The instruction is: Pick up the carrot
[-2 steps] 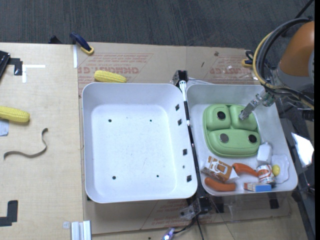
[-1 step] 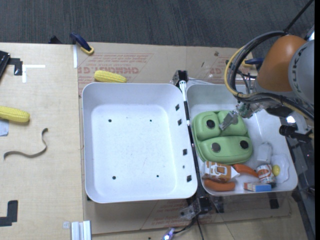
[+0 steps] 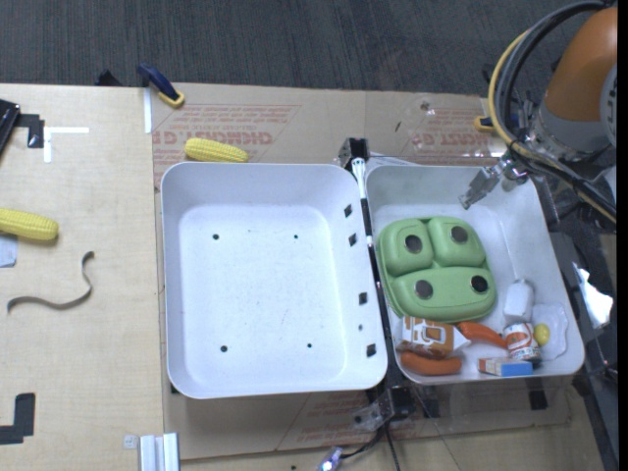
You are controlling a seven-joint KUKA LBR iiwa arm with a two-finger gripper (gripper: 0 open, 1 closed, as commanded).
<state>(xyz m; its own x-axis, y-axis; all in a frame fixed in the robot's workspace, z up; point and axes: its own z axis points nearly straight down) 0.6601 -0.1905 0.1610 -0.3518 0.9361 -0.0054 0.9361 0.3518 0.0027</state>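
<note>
The carrot point(image 3: 480, 332) is lying in the right bin point(image 3: 549, 253), near its front edge, just under the big green toy block point(image 3: 437, 270) and touching it. A red sausage point(image 3: 430, 363) is sitting by the front left corner of that bin, with a small orange and white packet point(image 3: 425, 336) just behind it. Close to the front right corner a little white bottle point(image 3: 517, 299), a small jar point(image 3: 520, 340) and a blue and white box point(image 3: 507, 367) are resting close together. The gripper point(image 3: 483, 186) is hanging over the back edge of the right bin, well apart from the carrot, and it looks small and blurry, so I cannot tell how it is set. The left bin point(image 3: 177, 263) is sitting just beside the right one. One yellow corn cob point(image 3: 215, 150) is lying on the bench just behind the left bin, and another corn cob point(image 3: 27, 226) is lying near the bench's left edge.
</note>
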